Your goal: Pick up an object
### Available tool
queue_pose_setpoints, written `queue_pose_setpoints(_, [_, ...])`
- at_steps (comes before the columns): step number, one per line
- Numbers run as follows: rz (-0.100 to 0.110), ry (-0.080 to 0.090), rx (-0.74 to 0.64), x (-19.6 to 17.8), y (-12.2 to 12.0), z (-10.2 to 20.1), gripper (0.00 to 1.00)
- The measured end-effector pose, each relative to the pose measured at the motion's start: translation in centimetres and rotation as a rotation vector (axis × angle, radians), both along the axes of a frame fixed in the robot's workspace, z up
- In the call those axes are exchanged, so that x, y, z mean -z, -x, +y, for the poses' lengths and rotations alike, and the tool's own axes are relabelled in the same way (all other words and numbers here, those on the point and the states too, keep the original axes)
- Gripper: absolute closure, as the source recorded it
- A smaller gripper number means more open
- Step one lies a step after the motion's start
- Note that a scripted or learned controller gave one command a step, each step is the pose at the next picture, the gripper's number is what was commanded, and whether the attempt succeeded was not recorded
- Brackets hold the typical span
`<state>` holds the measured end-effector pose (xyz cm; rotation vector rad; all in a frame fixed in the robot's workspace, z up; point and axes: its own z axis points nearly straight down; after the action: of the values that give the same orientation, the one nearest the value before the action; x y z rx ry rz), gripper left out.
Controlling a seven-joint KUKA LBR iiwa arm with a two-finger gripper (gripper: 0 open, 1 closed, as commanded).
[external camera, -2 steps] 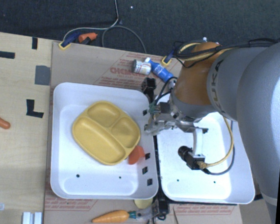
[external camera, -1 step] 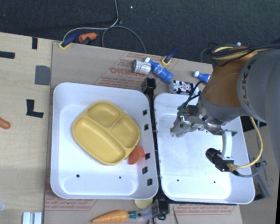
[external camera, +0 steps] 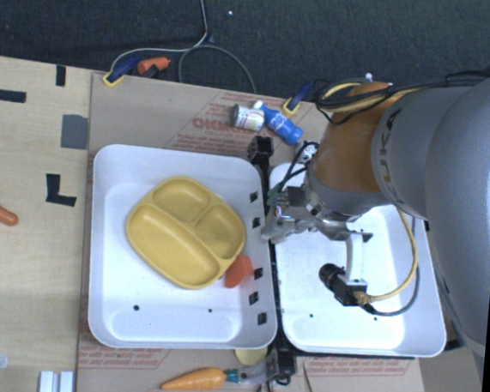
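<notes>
Nothing picked up yet, I'd say: yellow plate and small orange piece beside it lie in left bin. Gripper near plate's right; grip state can't tell.

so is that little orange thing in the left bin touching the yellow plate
Touching: the camera view shows the orange piece pressed against the yellow plate's lower right rim, no gap between.

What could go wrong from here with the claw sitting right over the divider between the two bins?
The claw sits over the wall between the bins, so a descent could strike it. The small orange piece is wedged against the yellow divided plate, leaving little room to grip. The cable looping near the wrist might snag.
</notes>
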<state>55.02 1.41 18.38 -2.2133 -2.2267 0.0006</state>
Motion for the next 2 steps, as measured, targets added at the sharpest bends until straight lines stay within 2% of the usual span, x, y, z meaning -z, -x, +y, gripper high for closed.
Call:
queue_pose_setpoints(1, [0.003, 0.003, 0.012, -0.02, 4.27, -5.88, 1.00])
queue_pose_setpoints(2, [0.000, 0.001, 0.006, 0.00, 4.08, -5.47, 0.00])
